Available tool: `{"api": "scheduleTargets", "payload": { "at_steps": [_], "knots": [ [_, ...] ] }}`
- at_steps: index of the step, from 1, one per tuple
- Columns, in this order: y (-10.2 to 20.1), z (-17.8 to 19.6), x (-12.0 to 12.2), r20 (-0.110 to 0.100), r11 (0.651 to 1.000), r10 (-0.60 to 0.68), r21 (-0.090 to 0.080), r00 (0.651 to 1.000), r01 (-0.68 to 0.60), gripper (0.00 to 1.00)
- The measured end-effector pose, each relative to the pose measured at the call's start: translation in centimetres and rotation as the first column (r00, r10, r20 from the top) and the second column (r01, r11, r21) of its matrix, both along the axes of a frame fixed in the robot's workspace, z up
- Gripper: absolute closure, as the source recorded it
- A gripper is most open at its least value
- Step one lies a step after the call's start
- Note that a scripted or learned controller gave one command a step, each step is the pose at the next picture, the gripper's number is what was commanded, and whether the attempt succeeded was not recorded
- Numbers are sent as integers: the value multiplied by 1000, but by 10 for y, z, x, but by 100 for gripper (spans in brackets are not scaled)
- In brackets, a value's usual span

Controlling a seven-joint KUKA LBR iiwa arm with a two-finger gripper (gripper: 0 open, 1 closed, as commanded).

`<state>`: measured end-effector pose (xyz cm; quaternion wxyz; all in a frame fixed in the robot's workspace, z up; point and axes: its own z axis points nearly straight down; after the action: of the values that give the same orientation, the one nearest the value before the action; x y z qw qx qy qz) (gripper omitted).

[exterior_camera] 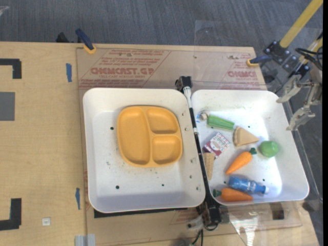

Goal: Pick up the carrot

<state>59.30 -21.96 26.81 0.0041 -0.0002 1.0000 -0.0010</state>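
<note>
We saw the right bin (267, 106) holding a small crowd of toy food, and we place everything against that bin. The carrot (239, 162) lay on its floor near the middle, a little toward the near side. It was tilted, with its green top pointing to the bin's far right and its tip to the near left. It lay free, with nothing gripping it.

Just beyond the carrot's leafy end, by the bin's right wall, sat a green ball (269, 148). A tan wedge (245, 136) lay on the far side of the carrot, and a small printed packet (218, 142) lay toward the bin's left wall. A green cylinder (220, 122) rested near the bin's far left corner. A pale cone (209, 163) lay against the left wall. A blue bottle (247, 184) lay on its side toward the bin's near edge. Just past it, almost at the near wall, was a second orange carrot-shaped piece (237, 195).

What we took for the gripper (300, 106) was a pale metal frame outside the bin, off its far right corner and well apart from the carrot. We could not tell whether it was spread or pressed together.

The left bin (102, 163) adjoined the right bin's left wall and held a yellow divided plate (150, 136).
</note>
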Motion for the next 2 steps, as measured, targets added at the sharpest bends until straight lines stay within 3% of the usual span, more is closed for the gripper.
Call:
{"api": "scheduleTargets", "payload": {
  "at_steps": [1, 2],
  "knots": [
    [-4, -170, -61, -9, 994, -111, 3, 994, 112, 0],
    [81, -178, -59, 5, 972, -237, 5, 972, 237, 0]
  ]
}}
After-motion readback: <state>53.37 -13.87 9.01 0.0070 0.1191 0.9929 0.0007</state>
